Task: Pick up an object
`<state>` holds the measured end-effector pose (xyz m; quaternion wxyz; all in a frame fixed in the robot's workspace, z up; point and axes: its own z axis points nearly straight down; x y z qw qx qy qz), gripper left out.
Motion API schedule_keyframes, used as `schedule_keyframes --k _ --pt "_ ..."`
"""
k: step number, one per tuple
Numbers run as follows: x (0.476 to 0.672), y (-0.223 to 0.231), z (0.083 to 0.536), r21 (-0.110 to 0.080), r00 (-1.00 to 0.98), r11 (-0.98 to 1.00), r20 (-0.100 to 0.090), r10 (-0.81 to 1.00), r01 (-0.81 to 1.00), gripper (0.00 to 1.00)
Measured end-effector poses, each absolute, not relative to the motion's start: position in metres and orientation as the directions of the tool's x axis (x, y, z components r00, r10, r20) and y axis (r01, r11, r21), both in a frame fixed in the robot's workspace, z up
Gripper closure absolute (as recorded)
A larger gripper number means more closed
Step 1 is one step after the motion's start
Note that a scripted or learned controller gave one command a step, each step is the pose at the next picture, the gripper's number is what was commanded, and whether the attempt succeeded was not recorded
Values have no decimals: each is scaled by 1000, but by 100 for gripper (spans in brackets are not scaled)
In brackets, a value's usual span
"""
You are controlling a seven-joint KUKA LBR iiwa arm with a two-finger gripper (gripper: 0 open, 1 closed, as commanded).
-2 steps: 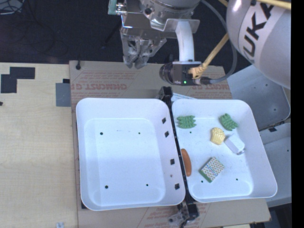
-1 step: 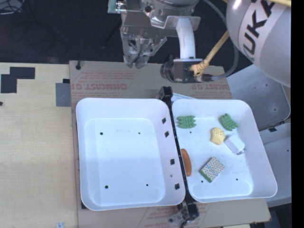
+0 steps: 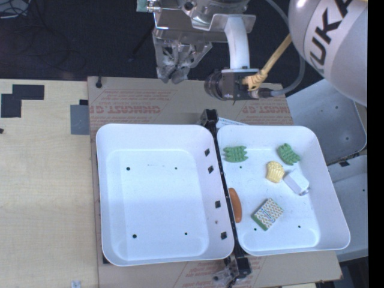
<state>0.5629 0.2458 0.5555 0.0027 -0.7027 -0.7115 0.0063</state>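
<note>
Gripper [image 3: 174, 71] hangs high above the bins' far edge, fingertips close together, nothing between them. Right bin [image 3: 327, 179] holds six items: two green pieces [image 3: 235, 154] [image 3: 288, 153], yellow piece [image 3: 275, 171], white block [image 3: 296, 182], orange piece [image 3: 236, 204], checkered block [image 3: 267, 213]. Best target is probably the checkered block: open jaws first, descend centred.

Bins [image 3: 153, 138]: white
Two ridged pieces [image 3: 235, 154]: green
Lumpy piece [image 3: 275, 171]: pale yellow
Block [image 3: 296, 182]: white
Sausage shape [image 3: 236, 204]: orange
Sponge [image 3: 267, 213]: checkered, seemingly green-edged
Table [image 3: 42, 191]: pale wood
</note>
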Motion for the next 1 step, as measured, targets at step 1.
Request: schedule_keyframes --k 1 --pt "563 247 565 -17 -17 17 -6 1000 1000 100"
